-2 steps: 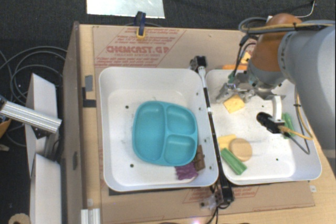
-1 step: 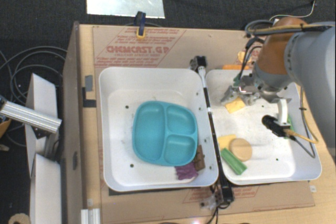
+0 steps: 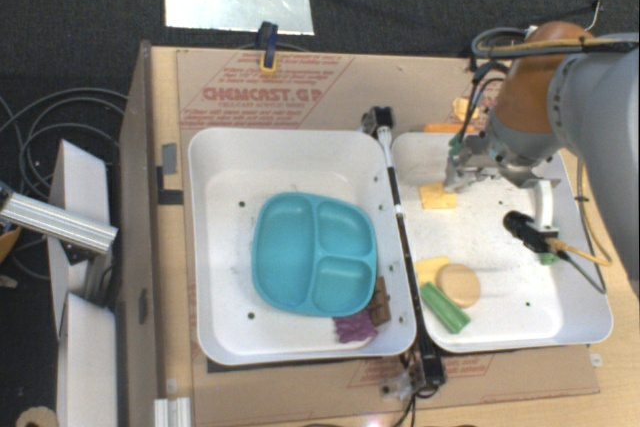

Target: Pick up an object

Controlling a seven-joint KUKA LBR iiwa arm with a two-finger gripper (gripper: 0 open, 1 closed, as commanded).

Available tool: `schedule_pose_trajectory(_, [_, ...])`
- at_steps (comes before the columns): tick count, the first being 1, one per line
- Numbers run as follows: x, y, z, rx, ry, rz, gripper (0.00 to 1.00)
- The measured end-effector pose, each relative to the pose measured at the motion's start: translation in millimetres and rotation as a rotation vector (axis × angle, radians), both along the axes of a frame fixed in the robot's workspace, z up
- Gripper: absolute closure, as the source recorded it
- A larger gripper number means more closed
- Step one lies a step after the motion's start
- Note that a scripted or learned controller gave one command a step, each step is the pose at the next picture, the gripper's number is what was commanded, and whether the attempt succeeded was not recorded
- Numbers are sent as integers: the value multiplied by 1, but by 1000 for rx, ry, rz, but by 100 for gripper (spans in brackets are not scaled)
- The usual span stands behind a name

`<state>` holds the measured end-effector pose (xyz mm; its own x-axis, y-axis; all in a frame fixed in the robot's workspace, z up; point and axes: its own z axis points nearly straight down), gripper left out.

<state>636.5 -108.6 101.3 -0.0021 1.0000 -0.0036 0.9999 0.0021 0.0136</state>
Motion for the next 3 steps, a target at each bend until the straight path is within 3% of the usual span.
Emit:
schedule_pose_trajectory(1, [-19, 83, 89, 7, 4, 10, 100])
schedule_pose_trajectory(2, [-21, 77, 84, 4, 11, 1, 0])
schedule_pose_trajectory(3, [-85, 38, 128, 3, 12, -6, 0])
